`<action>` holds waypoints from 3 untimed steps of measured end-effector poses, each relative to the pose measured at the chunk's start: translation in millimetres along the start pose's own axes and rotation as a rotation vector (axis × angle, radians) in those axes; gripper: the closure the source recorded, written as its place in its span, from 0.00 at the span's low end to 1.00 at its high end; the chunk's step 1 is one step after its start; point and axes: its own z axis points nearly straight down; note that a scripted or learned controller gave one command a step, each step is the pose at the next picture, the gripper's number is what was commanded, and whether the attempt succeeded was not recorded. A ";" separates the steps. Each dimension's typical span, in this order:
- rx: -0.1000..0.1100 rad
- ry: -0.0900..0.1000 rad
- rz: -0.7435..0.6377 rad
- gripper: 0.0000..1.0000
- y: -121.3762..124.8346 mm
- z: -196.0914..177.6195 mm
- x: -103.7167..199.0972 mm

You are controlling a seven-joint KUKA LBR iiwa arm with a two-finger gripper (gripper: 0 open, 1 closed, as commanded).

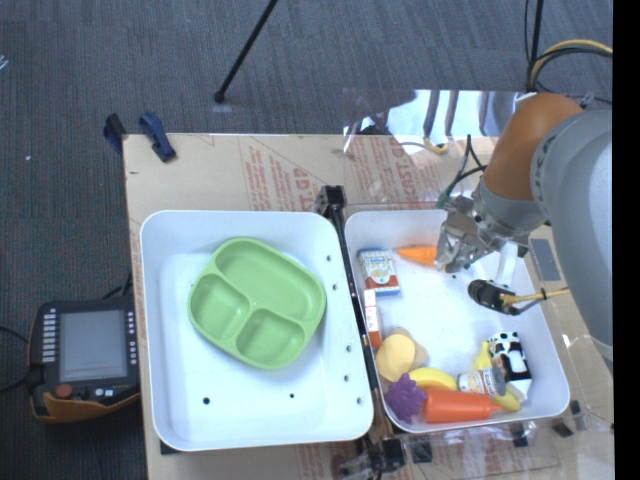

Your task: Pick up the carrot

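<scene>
We see the gripper (456, 259) right by the carrot (417, 256).
The carrot lies near the right bin's (445, 313) top edge, at 9 o'clock from the gripper, bare floor below. We cannot tell if the gripper is wide or narrow. Of 2 bins, the left bin (170, 368) holds 1 green plate (257, 303).

The grey arm (585, 198) reaches in from the right, its orange band (525, 148) bent sharply down above the wrist. The gripper (456, 258) hangs low at the end of it, pointing down and slightly left, fingers dangling close together beneath the wrist.
</scene>
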 end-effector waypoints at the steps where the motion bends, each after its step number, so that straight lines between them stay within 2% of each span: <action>1: 0.001 -0.001 -0.001 0.00 -0.1 0.3 0.0; 2: 0.000 0.003 0.266 0.00 3.3 19.4 -10.8; 3: 0.001 0.001 0.262 1.00 3.3 9.3 -10.3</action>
